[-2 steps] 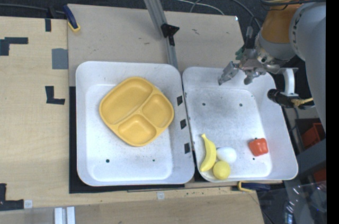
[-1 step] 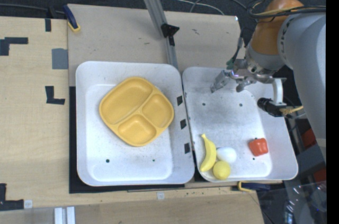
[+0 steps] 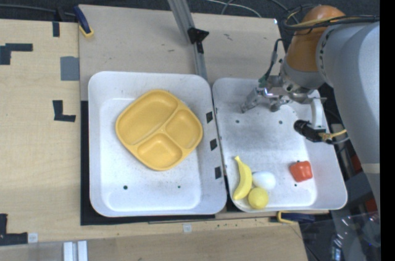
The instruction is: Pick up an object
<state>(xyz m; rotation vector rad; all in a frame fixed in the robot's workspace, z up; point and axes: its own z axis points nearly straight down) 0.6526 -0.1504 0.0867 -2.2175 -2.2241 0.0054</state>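
Banana (image 3: 243, 178) beside white egg (image 3: 264, 179), lemon (image 3: 258, 197), red block (image 3: 301, 171); jaws (image 3: 265, 97) well apart, state unclear

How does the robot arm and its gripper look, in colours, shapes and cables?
The arm is bulky, rounded and pale grey, with an orange band above the wrist. Thin black cables loop beside it. The small two-finger gripper is metallic grey with dark parts.
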